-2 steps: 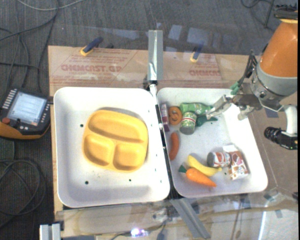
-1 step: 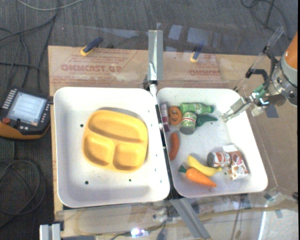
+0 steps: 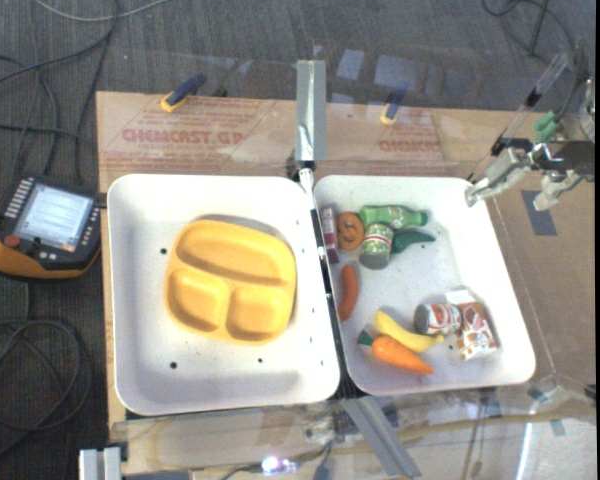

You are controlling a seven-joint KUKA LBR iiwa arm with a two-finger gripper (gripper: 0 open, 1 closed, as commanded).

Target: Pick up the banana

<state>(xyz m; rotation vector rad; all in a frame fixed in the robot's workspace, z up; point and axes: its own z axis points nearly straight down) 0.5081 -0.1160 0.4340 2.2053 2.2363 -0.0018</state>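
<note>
You have two white bins side by side in the middle of the frame. The left bin (image 3: 130, 368) carries a yellow divided tray (image 3: 232, 280) near its centre, with bare floor all around it. The right bin (image 3: 500, 268) holds the clutter.

The banana (image 3: 404, 332) lies in the lower middle of the right bin, slanting down toward the right. It is hemmed in there: the carrot (image 3: 400, 354) presses along its lower edge, and a small can (image 3: 439, 318) sits just beside its right end, with a red-and-white carton (image 3: 474, 330) beyond that near the bin's right wall. Above the banana you have open floor across the middle of the bin.

Toward the upper left of that bin a green bottle (image 3: 392, 216), an orange round item (image 3: 350, 229), a tin with a label (image 3: 377, 246) and a dark green vegetable (image 3: 414, 236) crowd together. A red sausage-shaped piece (image 3: 348, 291) lies along the left wall, near the divider.

The gripper (image 3: 504, 171) hangs at the upper right of the frame, just outside the right bin's top right corner, well apart from the banana. One finger (image 3: 485, 183) slants down to the left toward the corner. You cannot tell from here whether the claw is spread or pressed together. Nothing shows between its tips.
</note>
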